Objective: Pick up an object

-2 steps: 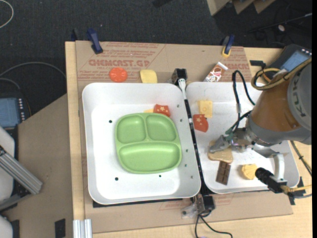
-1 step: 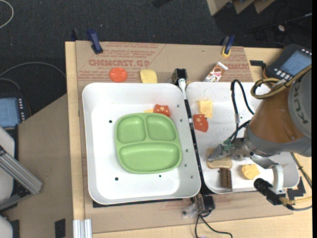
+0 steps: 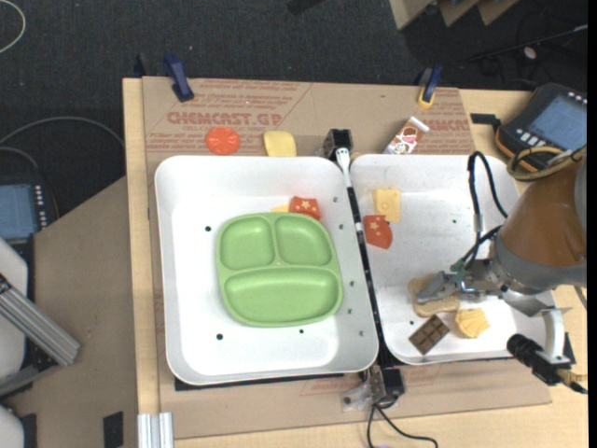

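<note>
My gripper (image 3: 435, 291) reaches in from the right and hangs low over the front part of the right bin (image 3: 438, 180). Its metal tip lies right over a flat tan cookie-like piece (image 3: 446, 304), partly covering it. Just in front of it lie a brown chocolate bar (image 3: 429, 334) and a yellow cheese-like chunk (image 3: 472, 323). Further back in the same bin sit a pale yellow block (image 3: 387, 203) and a red piece (image 3: 378, 233). The grey arm with its orange band (image 3: 546, 236) covers the bin's right side.
The left bin (image 3: 187, 250) holds a green divided plate (image 3: 278, 269) and a red strawberry-like toy (image 3: 304, 206) behind it. On the board behind the bins lie an orange disc (image 3: 222, 140), a yellow piece (image 3: 279, 144) and a candy wrapper (image 3: 406, 136). A black cable (image 3: 476, 194) loops above the right bin.
</note>
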Controlling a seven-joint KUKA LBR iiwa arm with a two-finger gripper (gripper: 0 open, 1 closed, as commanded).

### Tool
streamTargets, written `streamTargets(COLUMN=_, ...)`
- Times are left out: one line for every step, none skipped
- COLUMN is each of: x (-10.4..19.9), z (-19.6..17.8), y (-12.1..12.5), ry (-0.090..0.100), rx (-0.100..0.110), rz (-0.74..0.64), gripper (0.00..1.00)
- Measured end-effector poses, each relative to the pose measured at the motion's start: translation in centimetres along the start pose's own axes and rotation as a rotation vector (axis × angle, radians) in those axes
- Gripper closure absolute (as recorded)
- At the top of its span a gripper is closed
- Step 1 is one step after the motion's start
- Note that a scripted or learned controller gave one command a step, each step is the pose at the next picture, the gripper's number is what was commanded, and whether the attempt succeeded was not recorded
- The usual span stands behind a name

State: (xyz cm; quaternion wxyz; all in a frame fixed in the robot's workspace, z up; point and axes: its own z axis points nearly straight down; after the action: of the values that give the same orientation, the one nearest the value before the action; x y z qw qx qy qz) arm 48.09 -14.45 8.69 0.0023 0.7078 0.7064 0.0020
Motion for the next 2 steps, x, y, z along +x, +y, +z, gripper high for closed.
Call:
streamTargets(x=5.1, z=0.0, y=5.8, ry=-0.002, rx=-0.002, rz=-0.008, gripper=0.00)
streamTargets(x=4.1, z=-0.1, y=-0.1, ry=0.000, rx=0.000, rz=0.002, gripper=0.00)
